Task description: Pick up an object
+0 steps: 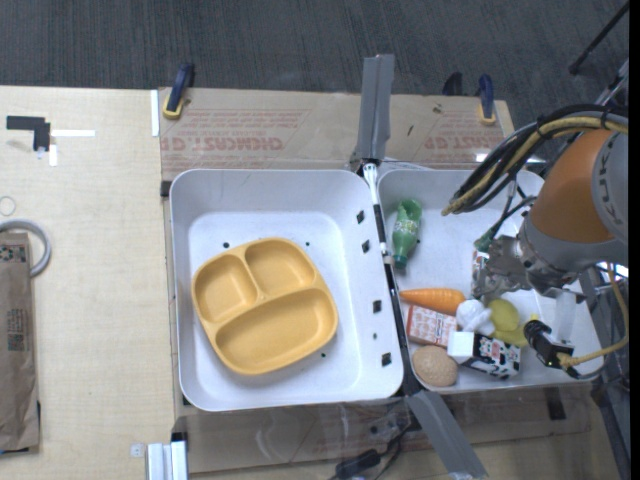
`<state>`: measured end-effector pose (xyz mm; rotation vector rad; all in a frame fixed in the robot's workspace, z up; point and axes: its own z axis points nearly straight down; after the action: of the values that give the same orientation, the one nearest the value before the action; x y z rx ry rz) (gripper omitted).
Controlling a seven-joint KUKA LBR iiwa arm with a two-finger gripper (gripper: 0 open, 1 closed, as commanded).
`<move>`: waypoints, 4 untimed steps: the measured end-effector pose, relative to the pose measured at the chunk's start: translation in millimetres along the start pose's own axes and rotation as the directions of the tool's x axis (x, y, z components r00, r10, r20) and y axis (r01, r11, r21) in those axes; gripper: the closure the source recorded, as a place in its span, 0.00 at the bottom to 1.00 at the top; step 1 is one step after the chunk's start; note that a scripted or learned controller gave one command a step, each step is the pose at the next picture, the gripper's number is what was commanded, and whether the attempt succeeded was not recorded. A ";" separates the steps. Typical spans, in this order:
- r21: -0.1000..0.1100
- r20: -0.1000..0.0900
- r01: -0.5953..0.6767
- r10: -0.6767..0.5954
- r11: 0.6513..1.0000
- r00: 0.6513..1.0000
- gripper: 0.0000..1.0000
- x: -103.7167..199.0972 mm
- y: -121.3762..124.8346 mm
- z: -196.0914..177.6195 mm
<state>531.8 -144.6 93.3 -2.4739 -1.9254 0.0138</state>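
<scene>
You see two shallow white bins side by side on a bench. The left bin [190, 298] holds a yellow plastic divided plate [265, 305]. The right bin [440, 183] holds a green plastic bottle [404, 230] near the divider, an orange plastic carrot [432, 297], a red and white carton [430, 324], a round tan cookie-like piece [435, 366], a yellow lemon-shaped toy [506, 318] and a small black and white box [495, 356]. The grey arm's gripper [490, 280] hangs low, just above the lemon-shaped toy and carrot; you cannot tell how its claw is set.
</scene>
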 end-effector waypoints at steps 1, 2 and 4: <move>0.000 0.001 0.000 0.000 1.000 1.000 0.00 -0.3 0.0 -0.1; -0.002 -0.002 -0.371 0.371 0.929 0.929 0.00 34.7 -10.1 5.8; -0.004 0.001 0.017 -0.017 1.000 1.000 0.00 40.9 56.5 -94.8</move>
<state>597.6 -118.8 187.3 -2.4608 -1.9481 0.0111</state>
